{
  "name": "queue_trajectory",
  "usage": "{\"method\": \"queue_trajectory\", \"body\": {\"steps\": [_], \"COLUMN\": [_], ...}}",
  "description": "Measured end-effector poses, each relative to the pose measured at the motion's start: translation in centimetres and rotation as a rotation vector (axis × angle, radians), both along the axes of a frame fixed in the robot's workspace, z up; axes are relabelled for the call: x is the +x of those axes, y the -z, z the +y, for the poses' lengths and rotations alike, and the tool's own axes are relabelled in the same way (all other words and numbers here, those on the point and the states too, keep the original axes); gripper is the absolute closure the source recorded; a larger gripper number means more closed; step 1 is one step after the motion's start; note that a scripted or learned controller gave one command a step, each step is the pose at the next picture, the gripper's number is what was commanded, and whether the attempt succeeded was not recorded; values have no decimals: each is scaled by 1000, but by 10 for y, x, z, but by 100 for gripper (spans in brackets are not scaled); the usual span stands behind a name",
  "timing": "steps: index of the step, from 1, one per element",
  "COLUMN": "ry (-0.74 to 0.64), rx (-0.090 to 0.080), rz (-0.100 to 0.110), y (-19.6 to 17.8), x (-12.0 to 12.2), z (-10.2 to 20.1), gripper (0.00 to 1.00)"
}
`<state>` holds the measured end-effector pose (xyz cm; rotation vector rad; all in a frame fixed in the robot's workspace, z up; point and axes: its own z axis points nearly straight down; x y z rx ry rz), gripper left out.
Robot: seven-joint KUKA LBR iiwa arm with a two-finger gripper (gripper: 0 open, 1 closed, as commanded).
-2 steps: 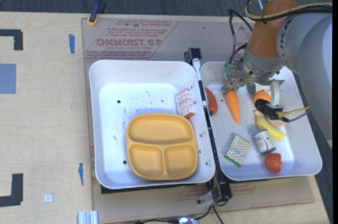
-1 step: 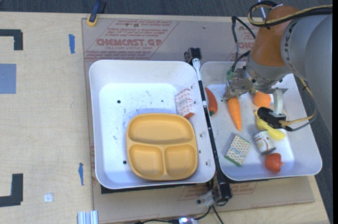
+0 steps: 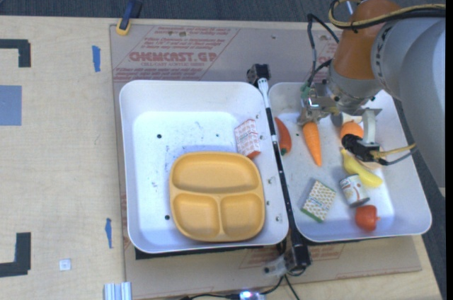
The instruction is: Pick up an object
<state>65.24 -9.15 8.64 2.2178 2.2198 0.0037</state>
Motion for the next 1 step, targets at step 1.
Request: {"method": "queue_trajectory", "body": {"steps": [1], "ry": [-1], "rx": [0], "rz": [0], "y": [0], "x": [15], "z": [-2], "gripper": [100]}}
